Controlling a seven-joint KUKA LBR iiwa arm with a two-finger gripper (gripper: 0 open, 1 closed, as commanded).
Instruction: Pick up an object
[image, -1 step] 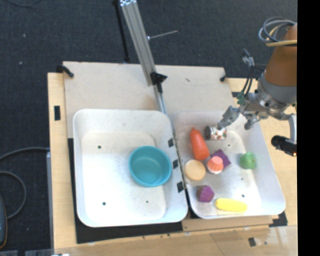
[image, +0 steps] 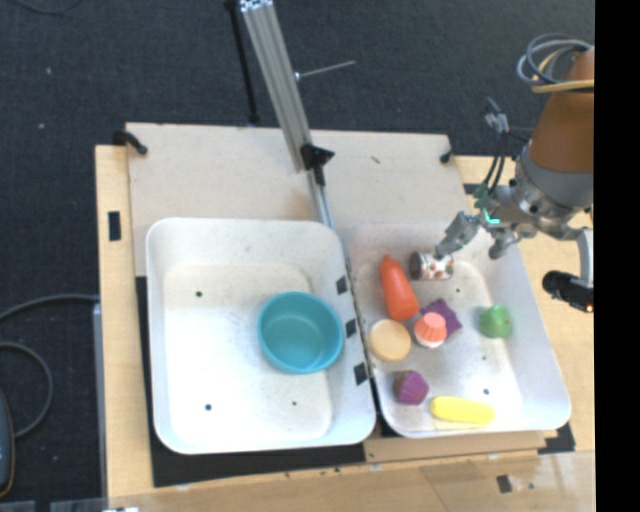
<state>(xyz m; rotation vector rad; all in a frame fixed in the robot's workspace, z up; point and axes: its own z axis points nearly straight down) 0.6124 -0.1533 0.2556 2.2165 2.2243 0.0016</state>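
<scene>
Bench (image: 115, 300): tan board bearing two shallow white bins side by side.
Left bin (image: 180, 400): white, speckled; one thing inside.
Bowl (image: 300, 332): teal, round, upright, right of centre in the left bin, near the wall shared with the right bin.
Right bin (image: 535, 385): white, holding all the small things.
Arm (image: 562, 140): grey with orange band, entering from the right, over the right bin's upper right corner.
Gripper (image: 440, 262): slanted down and leftward, tip over the upper part of the right bin; fingers set about a small white-and-red object, apparently grasping it.
Small object (image: 436, 266): white with red marks, at the gripper tip, just right of the carrot's top; lifted or resting, cannot tell.
Carrot (image: 398, 290): orange-red, long, lying near the bin's left wall, pointing up-left.
Round piece (image: 390, 341): tan, disc-like, just below the carrot.
Cupcake (image: 431, 329): pink with pale top, touching the round piece's right side.
Purple piece (image: 447, 318): partly hidden behind the cupcake.
Purple lump (image: 410, 387): low in the bin, below the round piece.
Banana (image: 461, 409): yellow, lying flat by the bin's lower wall, just right of the purple lump.
Green piece (image: 495, 321): rounded, alone by the right wall, well apart from the cupcake.
Pole (image: 285, 90): grey metal, slanting from the top edge down to the gap between bins.
</scene>
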